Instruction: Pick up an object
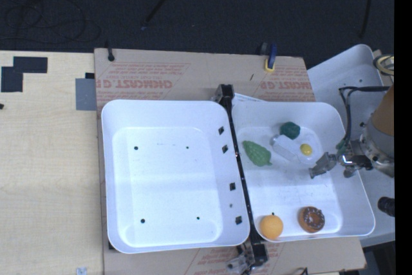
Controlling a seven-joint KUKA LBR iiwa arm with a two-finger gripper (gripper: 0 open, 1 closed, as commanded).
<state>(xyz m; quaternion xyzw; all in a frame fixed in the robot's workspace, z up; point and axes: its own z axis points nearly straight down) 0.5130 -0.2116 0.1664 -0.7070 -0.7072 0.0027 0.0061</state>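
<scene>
The right bin [351, 216] holds several small objects. A green leafy piece [256, 154] lies near its left wall. Further back sit a dark green lump [290, 130] and a clear packet [288, 147] with a yellow piece [306, 150] at its right end. An orange ball [271, 227] and a brown doughnut [311, 219] rest at the front edge. My gripper [318, 170] hangs low over the right side of this bin, just right of and below the yellow piece, apart from it. Nothing shows in its grasp.
The left bin [112, 138] stands beside the right one, with a black divider strip [233, 158] between them. Both rest on a cardboard sheet [193, 77]. The arm's wrist [370, 154] and a black cable [351, 113] overhang the right bin's right rim.
</scene>
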